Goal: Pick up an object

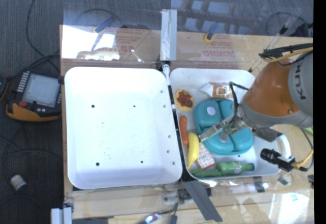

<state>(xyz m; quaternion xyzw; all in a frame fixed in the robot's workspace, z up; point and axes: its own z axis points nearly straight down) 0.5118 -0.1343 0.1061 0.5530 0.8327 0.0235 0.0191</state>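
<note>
My claw [227,127] hangs over the teal container [224,126] in the right bin [265,164]; open or closed, I cannot tell. The container looks rigid, light and slick, so an edge seems a better hold than the rounded top.

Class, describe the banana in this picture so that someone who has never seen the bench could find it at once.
Start at the right bin, the one crowded with objects. Along its left wall, near the divider, lies the banana, just below the carrot and above the green bottle. It is the only curved yellow thing there; the carrot is straight and orange.
</note>
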